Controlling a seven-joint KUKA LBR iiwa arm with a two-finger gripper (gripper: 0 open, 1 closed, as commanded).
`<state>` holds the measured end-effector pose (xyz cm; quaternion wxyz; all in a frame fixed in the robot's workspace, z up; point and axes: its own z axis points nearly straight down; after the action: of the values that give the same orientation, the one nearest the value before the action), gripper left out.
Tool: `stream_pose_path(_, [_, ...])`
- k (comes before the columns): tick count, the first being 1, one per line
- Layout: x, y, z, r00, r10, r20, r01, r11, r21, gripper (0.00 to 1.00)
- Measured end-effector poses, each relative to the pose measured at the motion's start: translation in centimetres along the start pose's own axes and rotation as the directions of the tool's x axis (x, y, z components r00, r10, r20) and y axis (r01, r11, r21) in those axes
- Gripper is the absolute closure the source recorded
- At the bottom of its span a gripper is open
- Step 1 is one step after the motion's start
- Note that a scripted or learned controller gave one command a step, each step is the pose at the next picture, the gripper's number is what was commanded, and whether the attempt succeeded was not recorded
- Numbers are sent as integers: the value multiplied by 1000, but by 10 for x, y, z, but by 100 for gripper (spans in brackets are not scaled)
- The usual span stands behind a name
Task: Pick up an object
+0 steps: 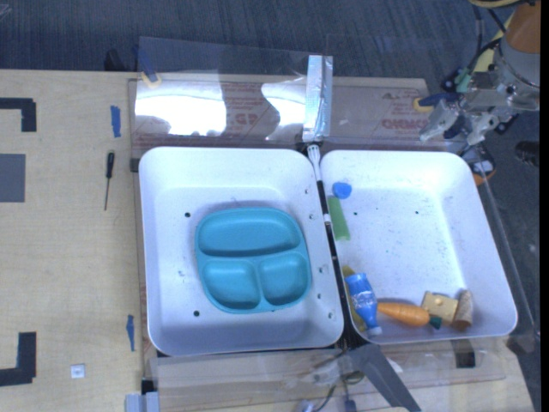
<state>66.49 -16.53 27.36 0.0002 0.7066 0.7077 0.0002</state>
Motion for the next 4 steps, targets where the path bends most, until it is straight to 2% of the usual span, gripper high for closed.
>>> stream_pose_path(1, [-19,-99,108,999,50,0,-50,999,8,0])
stream_pose_path(2, [-21,-83,123,993,115,0,-115,993,-1,0])
stream_pose_path(3, [-5,-176,179,951,311,0,-311,951,8,0])
stream_pose_path(4, [-53,-185,122,977,213,1,-213,977,-3,0])
